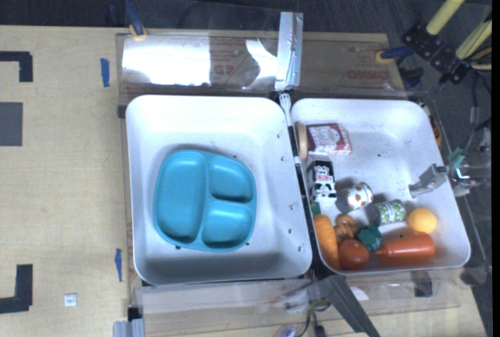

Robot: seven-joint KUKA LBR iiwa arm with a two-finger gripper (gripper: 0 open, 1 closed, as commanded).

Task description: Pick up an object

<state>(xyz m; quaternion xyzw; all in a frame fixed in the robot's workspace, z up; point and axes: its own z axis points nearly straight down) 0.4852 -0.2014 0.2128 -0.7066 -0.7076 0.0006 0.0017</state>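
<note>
Down at the front edge, nearest the camera, the right bin (406, 112) carries the crowd, and that bin is our landmark. Along its near wall lies a long red pepper (405, 248), with a tomato (353, 252) at its left end and a carrot (325, 240) leaning up the bin's left wall. Tucked between tomato and pepper is a small dark green piece (369, 237). A step further in, an orange ball (422, 220) sits toward the bin's right side, a green can (388, 211) lies just left of it, and a white round toy (358, 197) is next along, near the bin's middle. A small black and white carton (323, 181) stands by the left wall, and beyond it, in the bin's far left part, a red and white box (327, 139) lies flat with a tan disc (301, 141) touching the wall beside it. Over at the bin's right rim, the hand (434, 180) pokes in just above the ball; nothing shows between its fingers, and I cannot tell whether they are spread or together. Left of our landmark, the second bin (156, 120) holds a blue divided plate (205, 199). Behind both bins, a clear plastic sheet (203, 58) lies across the bench (55, 171).
</note>
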